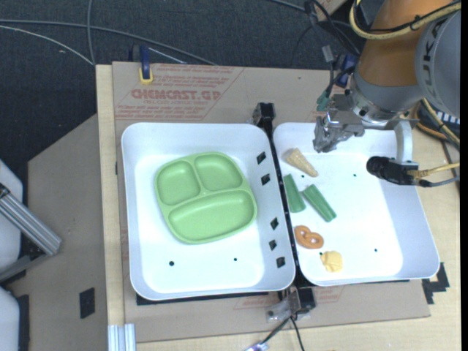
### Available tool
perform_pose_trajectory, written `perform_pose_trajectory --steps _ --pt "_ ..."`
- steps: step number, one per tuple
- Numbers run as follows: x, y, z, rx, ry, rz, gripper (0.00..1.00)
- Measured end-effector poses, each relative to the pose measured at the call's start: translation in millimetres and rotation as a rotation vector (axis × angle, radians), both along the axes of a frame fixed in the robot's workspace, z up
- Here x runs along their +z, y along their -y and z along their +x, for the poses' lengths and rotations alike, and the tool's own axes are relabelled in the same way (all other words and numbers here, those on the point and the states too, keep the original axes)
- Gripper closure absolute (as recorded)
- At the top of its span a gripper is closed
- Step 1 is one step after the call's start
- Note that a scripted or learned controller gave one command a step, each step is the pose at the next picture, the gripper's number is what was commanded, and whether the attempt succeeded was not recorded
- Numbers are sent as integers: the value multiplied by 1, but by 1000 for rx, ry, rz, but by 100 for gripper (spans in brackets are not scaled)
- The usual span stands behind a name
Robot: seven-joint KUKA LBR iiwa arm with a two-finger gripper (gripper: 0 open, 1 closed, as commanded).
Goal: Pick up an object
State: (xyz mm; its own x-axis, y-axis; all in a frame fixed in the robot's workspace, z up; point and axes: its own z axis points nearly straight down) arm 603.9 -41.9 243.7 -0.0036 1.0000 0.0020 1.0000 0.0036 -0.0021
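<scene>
Cardboard (183, 86) under both bins reads "CHEMCAST GP"; claw (327, 142), grip unclear, hovers by cone (300, 162).

This looks like a robotics lab. Loose cables (88, 28) trail over dark carpet (51, 86). A clamped board (183, 90) carries two white bins (139, 196) beside an industrial arm (402, 42).

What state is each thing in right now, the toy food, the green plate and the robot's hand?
Hand: hovering over the right bin's far end, holding nothing visible.
Cone: lying on its side, just below the hand.
Two green sticks: lying flat, side by side.
Pretzel: lying flat.
Yellow piece: resting near the bin's front rim.
Green plate: right side up in the left bin, compartments bare.
</scene>
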Motion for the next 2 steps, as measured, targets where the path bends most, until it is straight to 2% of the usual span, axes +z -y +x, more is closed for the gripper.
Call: perform_pose_trajectory --steps 1,2 --pt "0 -50 -21 1 -2 1 100" --pt "0 -107 -23 1 1 0 100"
